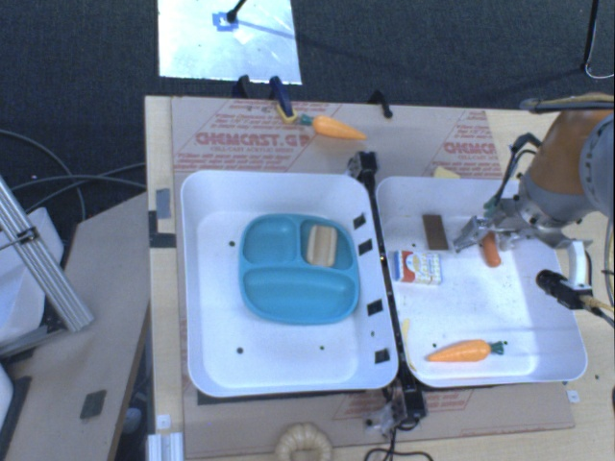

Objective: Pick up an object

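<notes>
In the right bin (567, 353), near its far right side, a small orange sausage (491, 250) lies right under the pincer (488, 236), which hangs low over it; whether it is spread or pinching I cannot tell. This looks like the grasping step. Next comes a firm squeeze, then a straight lift. A brown block (434, 230), a small carton (417, 267) and a carrot (463, 351) lie nearby.

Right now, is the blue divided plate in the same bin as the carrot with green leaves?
No, the blue divided plate lies in the left bin, while the carrot lies in the right bin.
</notes>
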You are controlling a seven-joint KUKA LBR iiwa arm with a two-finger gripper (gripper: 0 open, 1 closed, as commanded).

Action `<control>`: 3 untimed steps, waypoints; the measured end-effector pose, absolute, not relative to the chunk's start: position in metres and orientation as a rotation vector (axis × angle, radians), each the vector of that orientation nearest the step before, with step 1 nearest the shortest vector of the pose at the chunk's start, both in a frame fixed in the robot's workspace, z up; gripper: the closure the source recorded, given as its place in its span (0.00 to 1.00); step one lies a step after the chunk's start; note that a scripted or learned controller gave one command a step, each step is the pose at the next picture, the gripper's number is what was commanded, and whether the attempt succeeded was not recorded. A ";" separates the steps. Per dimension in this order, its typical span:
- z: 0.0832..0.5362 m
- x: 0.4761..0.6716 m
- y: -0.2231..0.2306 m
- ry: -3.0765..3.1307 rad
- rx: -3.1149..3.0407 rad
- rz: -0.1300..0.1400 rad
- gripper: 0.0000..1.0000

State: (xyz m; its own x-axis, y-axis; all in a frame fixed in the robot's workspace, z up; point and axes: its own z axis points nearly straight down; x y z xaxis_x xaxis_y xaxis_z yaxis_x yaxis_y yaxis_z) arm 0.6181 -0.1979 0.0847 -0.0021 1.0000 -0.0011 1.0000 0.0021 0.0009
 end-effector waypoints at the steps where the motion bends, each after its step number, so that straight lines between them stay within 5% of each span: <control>1: 0.096 0.619 -0.198 2.221 2.215 0.003 1.00; 3: 0.214 0.633 -0.185 2.223 2.209 0.007 1.00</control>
